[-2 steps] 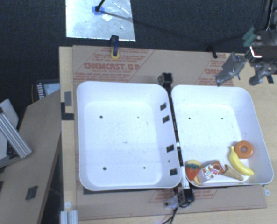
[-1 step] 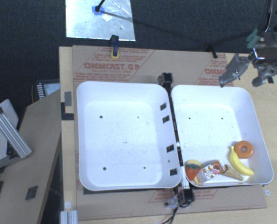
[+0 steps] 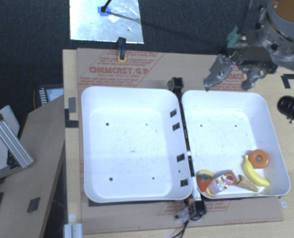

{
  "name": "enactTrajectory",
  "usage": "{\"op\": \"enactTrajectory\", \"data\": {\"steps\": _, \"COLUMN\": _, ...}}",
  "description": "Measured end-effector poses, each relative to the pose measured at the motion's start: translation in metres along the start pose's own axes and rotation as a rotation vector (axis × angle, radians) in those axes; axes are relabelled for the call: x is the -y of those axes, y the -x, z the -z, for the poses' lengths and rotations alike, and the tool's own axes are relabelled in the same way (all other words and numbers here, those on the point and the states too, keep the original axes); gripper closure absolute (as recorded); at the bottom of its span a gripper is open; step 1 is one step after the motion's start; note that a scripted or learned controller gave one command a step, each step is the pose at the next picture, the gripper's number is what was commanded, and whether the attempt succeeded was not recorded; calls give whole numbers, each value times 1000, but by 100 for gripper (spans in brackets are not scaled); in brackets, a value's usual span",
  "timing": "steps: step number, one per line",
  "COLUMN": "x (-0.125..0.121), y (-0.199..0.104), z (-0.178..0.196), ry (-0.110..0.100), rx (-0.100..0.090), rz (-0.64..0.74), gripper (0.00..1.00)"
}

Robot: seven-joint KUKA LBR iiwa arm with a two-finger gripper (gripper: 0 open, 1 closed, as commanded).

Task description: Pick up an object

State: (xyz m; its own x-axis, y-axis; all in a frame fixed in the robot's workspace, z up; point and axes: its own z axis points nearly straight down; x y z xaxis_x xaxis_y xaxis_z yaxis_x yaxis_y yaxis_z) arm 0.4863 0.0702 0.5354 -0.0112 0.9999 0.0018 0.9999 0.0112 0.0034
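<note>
The gripper (image 3: 229,79) hangs with fingers spread apart, holding nothing, above the right bin's (image 3: 226,108) far edge. A banana (image 3: 253,172), orange doughnut (image 3: 259,157), tomato (image 3: 204,179) and small printed carton (image 3: 223,182) crowd its near edge. The board (image 3: 119,68) beneath reads "CHEMCAST".

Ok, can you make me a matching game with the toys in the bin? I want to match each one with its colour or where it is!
Things:
1. banana
2. donut
3. gripper
4. tomato-like toy

Clues:
A. up above the far edge of the right bin
B. yellow and curved
C. orange ring with a hole, at the banana's top end
D. red and orange, by the divider at the near edge

Pairs: 1-B, 2-C, 3-A, 4-D
</note>
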Motion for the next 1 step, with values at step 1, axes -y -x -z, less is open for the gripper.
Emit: {"op": "enactTrajectory", "data": {"steps": 1, "x": 0, "y": -71, "z": -1, "ry": -1, "rx": -1, "rz": 0, "gripper": 0}}
